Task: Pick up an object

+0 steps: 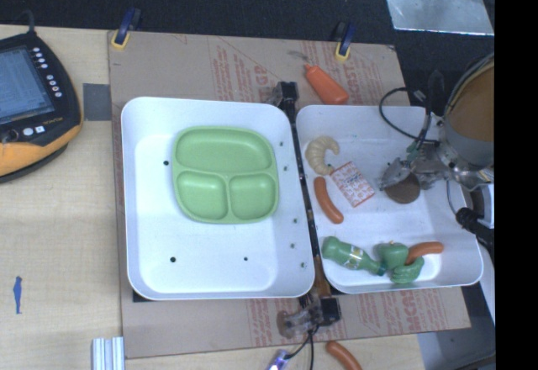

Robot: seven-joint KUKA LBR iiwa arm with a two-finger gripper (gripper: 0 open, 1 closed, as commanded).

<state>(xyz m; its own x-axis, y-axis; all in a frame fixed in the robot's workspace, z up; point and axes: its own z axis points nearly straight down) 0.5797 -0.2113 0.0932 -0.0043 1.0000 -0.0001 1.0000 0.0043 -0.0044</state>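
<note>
A small brown disc (405,191) lies in the right bin (370,120), toward three o'clock of its floor, and the gripper (402,177) is seen directly over it, touching or nearly so. The disc is judged the likeliest target. It looks light, stiff and low; being flat, it would be best taken across its rim, though a slip off a smooth edge is a risk. Whether the jaws are apart or together cannot be told, since they are blurred against the disc, and nothing is seen held between them.

At nine o'clock from the disc a red-and-white packet (351,183) lies flat, thin and probably hard to pinch. Beyond it are found a pale croissant (320,153) at ten o'clock and an orange sausage (328,199) at nine o'clock, both rounded and easier to grip across the middle. Along the bin's six o'clock edge a green bottle (349,255), a green toy (400,264) and a second orange sausage (424,250) are crowded together, touching.

The left bin (143,192) carries a green divided plate (225,173). On the desk (59,276), a carrot (325,84) is seen at twelve o'clock outside the right bin, and a tablet (29,108) at far nine o'clock.
</note>
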